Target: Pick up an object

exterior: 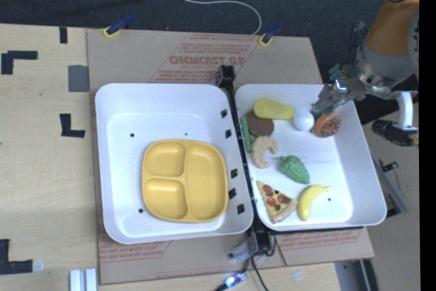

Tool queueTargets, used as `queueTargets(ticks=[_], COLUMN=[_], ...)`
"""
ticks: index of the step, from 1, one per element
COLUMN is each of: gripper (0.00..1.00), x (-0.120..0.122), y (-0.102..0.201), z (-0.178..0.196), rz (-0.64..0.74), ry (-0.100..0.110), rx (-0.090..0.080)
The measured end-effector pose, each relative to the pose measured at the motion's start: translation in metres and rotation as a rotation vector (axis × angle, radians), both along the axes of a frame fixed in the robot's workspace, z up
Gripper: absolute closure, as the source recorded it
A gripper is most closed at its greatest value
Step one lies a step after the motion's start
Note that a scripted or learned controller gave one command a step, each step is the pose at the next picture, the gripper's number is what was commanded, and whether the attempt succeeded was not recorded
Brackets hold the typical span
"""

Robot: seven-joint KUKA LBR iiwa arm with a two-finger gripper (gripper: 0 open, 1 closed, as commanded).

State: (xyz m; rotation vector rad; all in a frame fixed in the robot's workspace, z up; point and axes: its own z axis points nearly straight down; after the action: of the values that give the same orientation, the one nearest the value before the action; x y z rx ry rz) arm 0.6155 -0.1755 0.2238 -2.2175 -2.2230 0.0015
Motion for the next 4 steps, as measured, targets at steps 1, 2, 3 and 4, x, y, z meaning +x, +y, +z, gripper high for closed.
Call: queueTargets(ticks=[1, 2, 3, 4], gripper=[1.00, 1.00, 1.00, 1.00], x=[0.003, -0.003, 0.009, -0.005], y=[0.050, 0.109, 0.160, 0.162], z=[0.005, 0.008, -0.002, 0.006], rz=[0.004, 0.005, 0.004, 0.000], ry=[0.004, 0.006, 0.006, 0.006], rx=[0.002, 0.002, 0.001, 0.000])
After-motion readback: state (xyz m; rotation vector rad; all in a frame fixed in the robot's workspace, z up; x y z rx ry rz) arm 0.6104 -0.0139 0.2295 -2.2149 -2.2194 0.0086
